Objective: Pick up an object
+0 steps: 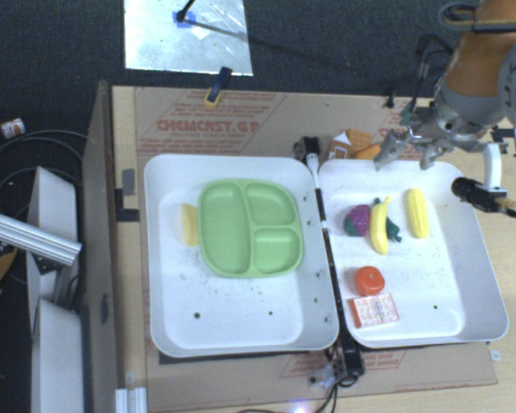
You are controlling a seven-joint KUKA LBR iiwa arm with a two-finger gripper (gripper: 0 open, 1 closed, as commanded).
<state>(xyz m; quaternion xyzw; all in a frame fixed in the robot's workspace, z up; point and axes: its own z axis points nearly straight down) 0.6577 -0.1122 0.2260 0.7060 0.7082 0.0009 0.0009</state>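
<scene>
Yellow corn cob (418, 212) in right bin, just below open gripper (409, 156).

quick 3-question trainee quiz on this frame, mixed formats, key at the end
1. True or false: the green divided plate lies in the right bin.
2. Which item sits nearest the gripper? A) tomato B) corn cob C) red-and-white packet
3. Fill in: the purple grapes lie directly left of the ____.

Key: 1 false, it lies in the left bin. 2 B. 3 banana.
</scene>
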